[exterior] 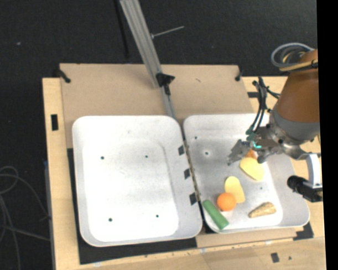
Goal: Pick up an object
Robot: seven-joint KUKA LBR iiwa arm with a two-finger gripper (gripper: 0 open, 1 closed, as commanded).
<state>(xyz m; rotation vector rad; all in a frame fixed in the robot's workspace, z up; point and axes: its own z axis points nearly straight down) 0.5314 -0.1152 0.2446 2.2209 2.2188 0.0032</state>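
Observation:
My gripper (246, 155) hangs over the upper middle of the right bin (213, 130), open, with one grey finger (236, 154) splayed to the left. A small orange bit (251, 154) shows right under it; I cannot tell whether it touches the fingers. A yellow lump (251, 169) lies just below the gripper, apart from it. Further toward the front lie a second yellow piece (234, 188), an orange ball (226, 201), a green cylinder (215, 214) and a tan wedge (262, 210).
The left bin (129, 177) sits beside the right one, across a narrow divider. A grey metal pole (146, 44) slants in from the top down to the bins' far edge. The arm's orange band (300, 99) rises at the right.

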